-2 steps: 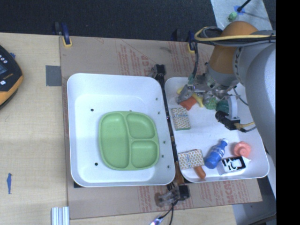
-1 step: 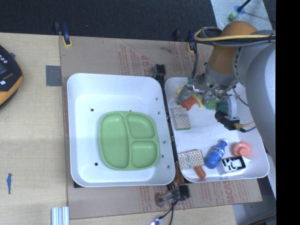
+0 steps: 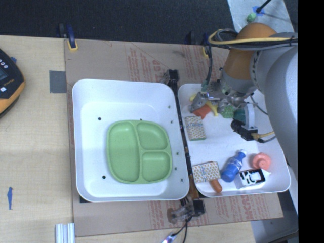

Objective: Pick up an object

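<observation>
End effector (image 3: pixel 210 101) — over orange object (image 3: pixel 202 111)

The scene is viewed by a single fixed camera set above the light wooden surface (image 3: pixel 35 151), looking down at a slant. Both shallow white bins (image 3: pixel 83 135) are taken in whole, side by side, from a moderate distance. The grey arm with the orange band (image 3: pixel 258 34) is seen entering from the right.
</observation>
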`<action>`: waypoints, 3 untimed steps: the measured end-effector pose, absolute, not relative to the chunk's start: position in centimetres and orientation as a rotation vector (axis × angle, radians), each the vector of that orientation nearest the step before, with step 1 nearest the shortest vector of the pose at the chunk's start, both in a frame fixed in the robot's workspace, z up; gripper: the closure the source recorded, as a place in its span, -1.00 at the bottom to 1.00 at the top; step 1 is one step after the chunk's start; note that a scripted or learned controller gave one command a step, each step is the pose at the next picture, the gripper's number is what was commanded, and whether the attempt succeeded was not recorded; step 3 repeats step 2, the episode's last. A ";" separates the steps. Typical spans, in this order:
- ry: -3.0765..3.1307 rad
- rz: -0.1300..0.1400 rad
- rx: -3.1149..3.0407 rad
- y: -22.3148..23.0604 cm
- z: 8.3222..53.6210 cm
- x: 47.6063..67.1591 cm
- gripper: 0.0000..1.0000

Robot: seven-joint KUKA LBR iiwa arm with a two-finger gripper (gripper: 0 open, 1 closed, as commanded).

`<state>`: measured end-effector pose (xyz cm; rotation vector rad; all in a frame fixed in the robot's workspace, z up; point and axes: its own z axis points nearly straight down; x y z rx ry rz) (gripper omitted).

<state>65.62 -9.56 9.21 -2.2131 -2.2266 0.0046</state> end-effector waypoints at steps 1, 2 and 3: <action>-2.226 0.002 -2.218 -11.0 9.2 65.7 -1.00; -2.236 -0.005 -2.219 -11.0 10.7 66.0 1.00; -2.236 -0.005 -2.219 -11.0 10.7 66.0 1.00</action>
